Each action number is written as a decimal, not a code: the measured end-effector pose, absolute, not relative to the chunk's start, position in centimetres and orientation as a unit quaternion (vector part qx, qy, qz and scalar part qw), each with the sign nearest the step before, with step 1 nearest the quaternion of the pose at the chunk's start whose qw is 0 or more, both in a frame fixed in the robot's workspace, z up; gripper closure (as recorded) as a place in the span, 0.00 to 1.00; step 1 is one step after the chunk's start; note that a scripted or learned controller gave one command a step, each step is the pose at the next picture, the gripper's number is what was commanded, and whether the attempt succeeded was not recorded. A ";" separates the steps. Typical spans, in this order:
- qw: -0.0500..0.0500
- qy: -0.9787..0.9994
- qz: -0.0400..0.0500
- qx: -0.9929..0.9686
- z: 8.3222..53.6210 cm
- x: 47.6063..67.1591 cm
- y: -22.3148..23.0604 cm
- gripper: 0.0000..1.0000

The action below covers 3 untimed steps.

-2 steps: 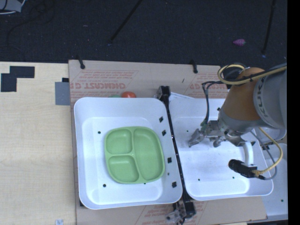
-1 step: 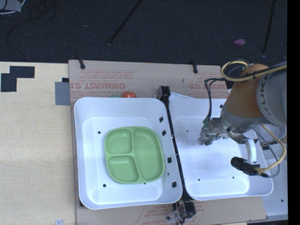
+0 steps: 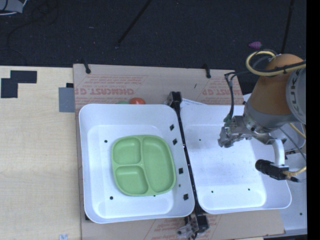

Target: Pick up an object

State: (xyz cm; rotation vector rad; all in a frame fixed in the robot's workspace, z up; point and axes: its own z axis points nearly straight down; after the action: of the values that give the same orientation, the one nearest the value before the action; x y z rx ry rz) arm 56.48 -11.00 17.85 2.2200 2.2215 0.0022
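Two white bins (image 3: 95,204) on cardboard-covered bench (image 3: 150,86)

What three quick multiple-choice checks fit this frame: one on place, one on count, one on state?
1. The green tray lies in:
A. the left bin
B. the right bin
C. on the cardboard

2. Compartments in the tray:
A. two
B. three
C. five

3. The tray is:
A. flat, open side up
B. flipped over
C. propped on the bin wall

Key: 1 A, it lies inside the left bin. 2 B, ridges split it into three wells. 3 A, its wells face up. The gripper is over the right bin.
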 end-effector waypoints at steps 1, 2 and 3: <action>0.000 0.707 0.000 0.707 21.3 56.5 -11.1 1.00; -0.002 0.708 -0.001 0.706 20.6 57.1 -6.3 1.00; -0.002 0.708 -0.001 0.706 20.3 57.2 -2.0 1.00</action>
State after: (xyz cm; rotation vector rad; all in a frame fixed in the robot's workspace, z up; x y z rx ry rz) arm 57.22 -1.97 20.34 2.2208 2.2280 -0.0024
